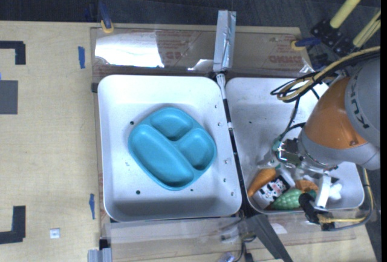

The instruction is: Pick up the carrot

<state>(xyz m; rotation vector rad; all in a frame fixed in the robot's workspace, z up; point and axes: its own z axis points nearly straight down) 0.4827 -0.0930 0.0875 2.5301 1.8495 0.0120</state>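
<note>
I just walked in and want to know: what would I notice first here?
The big blue plate with three sections sits in the left white bin. In the right bin, the grey arm's orange band hangs over a small heap of toys near the front edge: an orange carrot, a green toy and a black-and-white toy.

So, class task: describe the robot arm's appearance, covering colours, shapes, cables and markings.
The arm is bulky and rounded, with a grey shell and a wide orange band above the wrist. Part of a dark letter marking shows on the grey. Black cables loop beside it. Pale metal and white parts sit at the wrist.
</note>
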